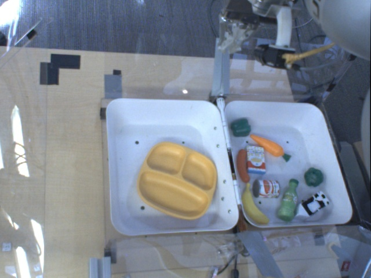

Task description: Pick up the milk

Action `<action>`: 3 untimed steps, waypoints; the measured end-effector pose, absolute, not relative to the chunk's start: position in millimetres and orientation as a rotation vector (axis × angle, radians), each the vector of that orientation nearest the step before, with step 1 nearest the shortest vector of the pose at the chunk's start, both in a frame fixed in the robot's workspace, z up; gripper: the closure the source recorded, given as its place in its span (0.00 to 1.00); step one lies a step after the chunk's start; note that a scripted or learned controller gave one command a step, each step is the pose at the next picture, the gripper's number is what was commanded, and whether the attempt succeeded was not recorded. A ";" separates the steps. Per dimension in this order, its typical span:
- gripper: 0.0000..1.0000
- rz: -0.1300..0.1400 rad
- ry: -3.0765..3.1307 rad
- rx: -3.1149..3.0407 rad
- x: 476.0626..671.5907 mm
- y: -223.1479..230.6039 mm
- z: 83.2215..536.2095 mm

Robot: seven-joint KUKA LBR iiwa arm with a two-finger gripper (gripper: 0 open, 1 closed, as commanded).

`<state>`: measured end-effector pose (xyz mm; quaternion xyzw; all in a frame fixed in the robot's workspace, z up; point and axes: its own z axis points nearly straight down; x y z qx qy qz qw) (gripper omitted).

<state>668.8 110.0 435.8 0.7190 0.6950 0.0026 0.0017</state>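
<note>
Though its label is too blurred to read, the milk (255, 159) lies in the right bin (324, 120), between a carrot (268, 146) and a can (266, 188). The gripper (232, 36) hangs beyond the bins' far edge, and I cannot tell whether it is spread or closed.

No legible text on the milk carton (255, 159) or can (267, 188).

The arm (342, 16) shows a broad pale grey rounded casing with dark lettering near its top edge (too cropped to read). Beside it sit a metallic round wrist part, a white block, a black fitting and a yellow cable (310, 53).
</note>
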 end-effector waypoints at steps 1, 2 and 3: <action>1.00 0.011 2.491 1.906 668.6 186.1 436.7; 1.00 0.011 2.242 2.195 668.5 212.4 436.8; 1.00 0.010 1.785 2.584 668.3 232.1 436.4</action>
